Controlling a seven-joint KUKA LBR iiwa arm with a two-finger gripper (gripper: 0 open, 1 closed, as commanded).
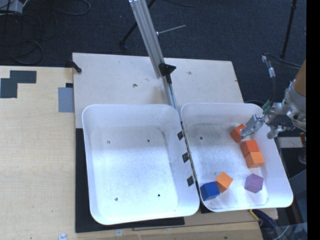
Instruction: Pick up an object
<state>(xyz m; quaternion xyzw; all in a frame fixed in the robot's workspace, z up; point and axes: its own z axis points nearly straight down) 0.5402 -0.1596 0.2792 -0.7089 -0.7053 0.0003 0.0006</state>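
The right bin (280,196) holds several blocks. A red-orange block (236,132) lies toward its back right, and two orange blocks (249,146) (255,159) sit close together just in front of it. Near the front lie an orange cube (224,180), a blue cube (210,190) and a purple block (254,183). My gripper (263,128) reaches in from the right above the bin's right rim and is open, with nothing between its fingers. Its left fingertip (250,126) is right beside the red-orange block.
The left bin (92,134) stands beside the right one, with a divider with black clips (184,156) between them. A slanted aluminium post (150,39) rises behind the bins. The bench's pale board (115,79) lies behind them.
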